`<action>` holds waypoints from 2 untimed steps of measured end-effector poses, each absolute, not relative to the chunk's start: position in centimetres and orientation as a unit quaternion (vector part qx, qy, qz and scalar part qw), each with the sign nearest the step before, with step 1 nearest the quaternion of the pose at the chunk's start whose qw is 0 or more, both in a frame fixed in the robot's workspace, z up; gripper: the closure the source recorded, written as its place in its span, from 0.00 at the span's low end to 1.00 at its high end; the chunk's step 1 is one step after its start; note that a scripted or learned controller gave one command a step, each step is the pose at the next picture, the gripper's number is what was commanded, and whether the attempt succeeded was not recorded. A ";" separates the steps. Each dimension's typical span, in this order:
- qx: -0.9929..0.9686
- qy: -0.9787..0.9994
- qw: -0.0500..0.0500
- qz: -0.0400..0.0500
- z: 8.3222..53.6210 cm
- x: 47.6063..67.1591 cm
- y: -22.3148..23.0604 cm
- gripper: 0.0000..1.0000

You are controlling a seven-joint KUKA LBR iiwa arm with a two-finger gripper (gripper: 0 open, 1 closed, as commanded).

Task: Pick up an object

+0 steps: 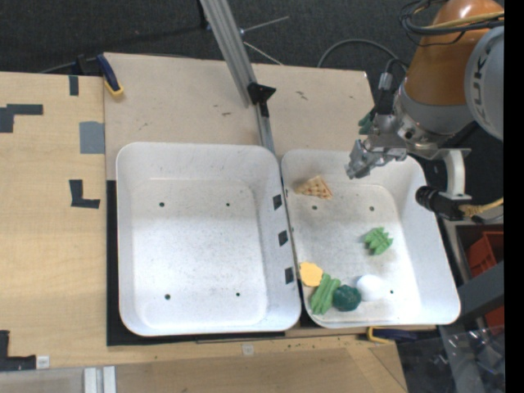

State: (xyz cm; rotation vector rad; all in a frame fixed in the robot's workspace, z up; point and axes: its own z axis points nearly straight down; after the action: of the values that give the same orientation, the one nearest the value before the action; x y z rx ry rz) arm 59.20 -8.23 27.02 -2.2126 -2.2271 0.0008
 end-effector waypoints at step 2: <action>-0.705 -0.709 0.001 0.001 25.4 62.7 1.7 1.00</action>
State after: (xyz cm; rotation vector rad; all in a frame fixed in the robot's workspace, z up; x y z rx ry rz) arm 62.72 1.70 25.37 -2.2137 -2.2272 0.0017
